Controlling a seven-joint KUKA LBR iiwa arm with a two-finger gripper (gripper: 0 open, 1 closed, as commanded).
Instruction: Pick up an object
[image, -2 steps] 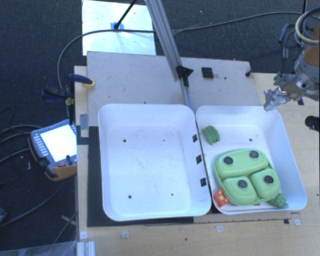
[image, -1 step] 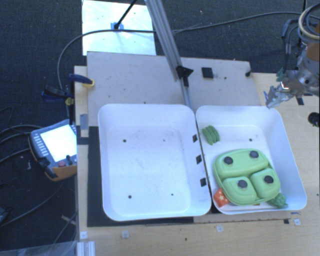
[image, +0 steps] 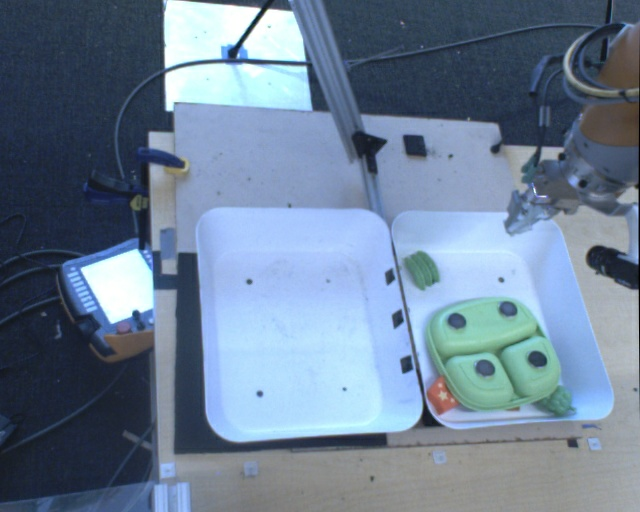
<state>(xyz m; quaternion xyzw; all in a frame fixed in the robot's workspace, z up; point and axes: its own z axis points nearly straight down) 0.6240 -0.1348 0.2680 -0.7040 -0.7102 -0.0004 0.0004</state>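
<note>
Green ridged plastic piece (image: 421, 268) lies untouched in the right-hand shallow white bin (image: 580, 300), beside a large green moulded tray (image: 493, 352). Silver two-finger gripper (image: 522, 214), its state impossible to tell, hovers over the bin's far rim; picking is not yet done.

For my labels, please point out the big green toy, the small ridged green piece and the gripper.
big green toy (image: 493, 352), camera view, top surface.
small ridged green piece (image: 421, 268), camera view, its middle.
gripper (image: 520, 218), camera view, its tip.

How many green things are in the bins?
3, all in the right bin: a small ridged piece near its top left, a big tray in the middle, a little lump at the bottom right. More may hide underneath.
</note>
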